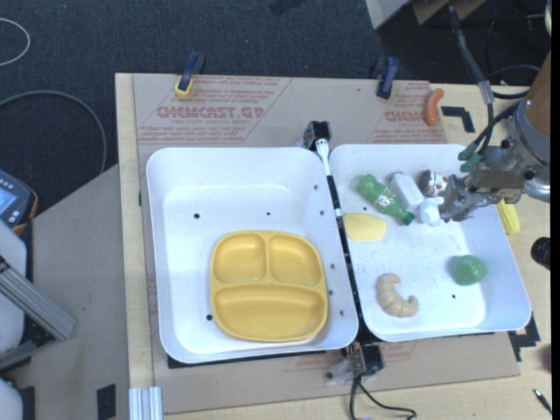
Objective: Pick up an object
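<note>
Yellow plastic is filling the lower middle of the left bin (166, 191) — a three-compartment tray (269, 285) lying flat. Moving right across the divider, the right bin (499, 318) is holding a pale yellow piece (365, 227) near its left wall, a green bottle (382, 194) above it, a tan curled piece (397, 295) toward the lower middle, and a green ball (468, 269) at lower right. At the upper right of the frame the gripper (448, 208) is reaching down among a small cluster — a white object (430, 211) and a grey-white piece (406, 187) just left of it. By my reading the grasp step is under way, with the tip sitting at or touching the white object. Whether the pincer is released or clenched, I cannot tell. Next would be closing firmly and lifting straight up.
</note>
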{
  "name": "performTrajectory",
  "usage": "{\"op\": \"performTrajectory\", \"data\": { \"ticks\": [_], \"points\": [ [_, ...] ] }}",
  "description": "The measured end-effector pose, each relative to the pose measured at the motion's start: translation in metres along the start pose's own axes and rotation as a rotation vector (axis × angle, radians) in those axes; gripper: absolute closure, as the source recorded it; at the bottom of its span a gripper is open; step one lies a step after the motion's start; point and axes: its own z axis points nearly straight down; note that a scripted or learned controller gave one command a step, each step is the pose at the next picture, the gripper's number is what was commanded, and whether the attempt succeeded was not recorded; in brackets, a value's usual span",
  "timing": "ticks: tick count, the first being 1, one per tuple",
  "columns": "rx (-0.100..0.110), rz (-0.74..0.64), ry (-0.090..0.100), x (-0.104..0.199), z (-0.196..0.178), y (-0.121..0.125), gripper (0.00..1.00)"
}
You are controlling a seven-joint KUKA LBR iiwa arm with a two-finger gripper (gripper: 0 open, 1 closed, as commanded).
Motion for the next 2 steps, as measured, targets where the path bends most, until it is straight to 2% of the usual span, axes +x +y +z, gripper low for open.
{"op": "performTrajectory", "data": {
  "ticks": [1,2],
  "points": [
    [-0.039,0.002,-0.006,-0.031,-0.185,-0.001,1.00],
    [0.002,0.000,0.000,-0.004,0.011,0.002,1.00]
  ]
}}
